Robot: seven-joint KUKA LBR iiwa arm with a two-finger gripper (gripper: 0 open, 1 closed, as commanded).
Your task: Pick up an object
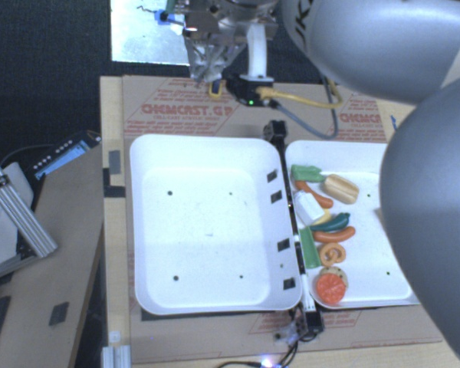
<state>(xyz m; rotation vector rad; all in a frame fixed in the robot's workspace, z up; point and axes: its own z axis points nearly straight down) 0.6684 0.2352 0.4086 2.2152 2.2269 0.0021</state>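
The right bin (383, 282) holds several toy foods along its left side: a green piece (305, 173), a tan bread roll (342, 188), an orange carrot (316, 195), a teal pepper (332, 222), an orange sausage (334, 235), a ringed round piece (333, 254) and a red-orange round fruit (331, 288). My gripper (205, 66) hangs high at the top of the view, past the far edge of the left bin (149, 205), well away from the foods. Nothing shows in its grasp.
The big grey arm covers the upper right of the view and part of the right bin. A yellow and grey cable (299, 102) trails over the cardboard behind the bins. A black clip strip (285, 205) joins the two bins. An aluminium rail (19, 213) lies at the left.
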